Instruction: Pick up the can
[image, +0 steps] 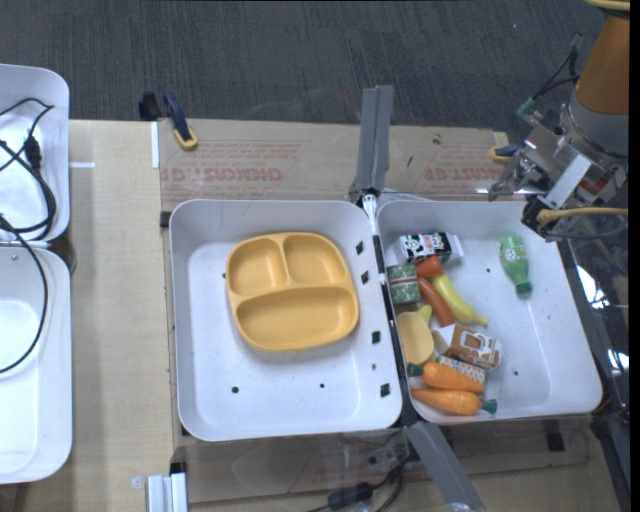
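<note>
Here we are, and the grey-and-orange arm's gripper (513, 180) hangs over the far right corner of the right-hand shallow white bin (545, 340), up by the rim; whether it is spread or pressed together I cannot tell from this angle, and nothing shows in its grasp.

The target, a small green-labelled can (403, 284), sits hard against the left wall of that same bin, about midway along it; so the run is diagonal, leftward and toward the near edge, right across the bin. The can looks upright, though at this slant I would not swear to its axis.

Crowded over there: a black-and-white carton (428, 246) just beyond it toward the far edge; a reddish-orange toy carrot (432, 287) just beside it on the right, perhaps touching; a yellow banana (459, 302) past that; a pale yellow wedge (415, 338) on the near side. The wall blocks one flank, so, as I judge it, a descent from above is the only clean way in.

The bin floor is smooth white plastic; a green bottle (514, 263) lies near the path but well apart from the can; the left bin (200, 350) carries a yellow divided plate (292, 290).
</note>
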